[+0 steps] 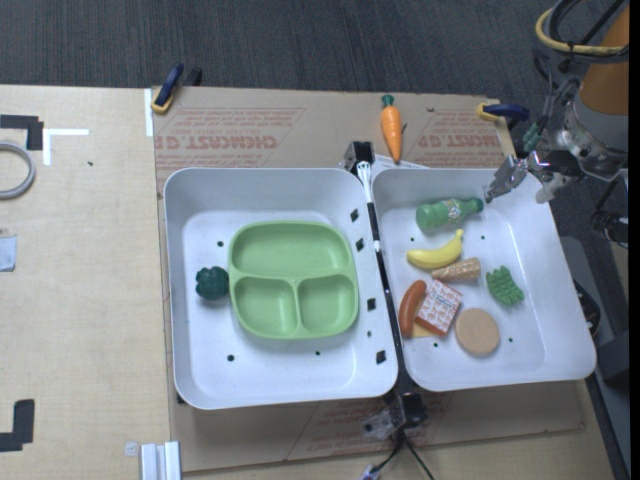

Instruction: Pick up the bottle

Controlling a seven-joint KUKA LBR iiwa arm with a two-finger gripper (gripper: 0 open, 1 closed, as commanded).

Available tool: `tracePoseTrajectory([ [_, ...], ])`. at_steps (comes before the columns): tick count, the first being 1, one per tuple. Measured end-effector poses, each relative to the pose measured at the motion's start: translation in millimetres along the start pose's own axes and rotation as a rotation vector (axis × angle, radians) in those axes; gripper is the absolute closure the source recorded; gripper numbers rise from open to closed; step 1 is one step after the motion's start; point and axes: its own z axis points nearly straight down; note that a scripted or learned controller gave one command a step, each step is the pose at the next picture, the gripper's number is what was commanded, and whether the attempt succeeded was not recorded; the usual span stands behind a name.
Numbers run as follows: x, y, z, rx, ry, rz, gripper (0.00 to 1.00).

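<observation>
Green bottle (pixel 448 211) lying in right bin (pixel 560 258), gripper (pixel 505 181) just beside its cap

bottle (pixel 447 212) green | tray (pixel 294 278) pale green | banana (pixel 436 255) yellow | carrot (pixel 390 126) orange, seemingly green-topped

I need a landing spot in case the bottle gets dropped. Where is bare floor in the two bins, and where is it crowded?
Left bin: bare strips around the green tray, widest along the near edge; broccoli sits left of the tray. Right bin: bare along the near edge and right wall. Crowded mid-bin, where the bottle, banana and other toy foods cluster.
</observation>
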Motion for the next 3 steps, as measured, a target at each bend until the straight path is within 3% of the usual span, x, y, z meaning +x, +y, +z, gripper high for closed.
tracePoseTrajectory([
  [1, 5.8, -96.2, 120.0, -0.001, 0.001, -0.254, 0.0],
  [2, 5.3, -95.7, 110.1, -0.002, -0.001, -0.25, 1.0],
  [3, 95.9, -126.1, 36.3, -0.001, 0.0, -0.437, 1.0],
])
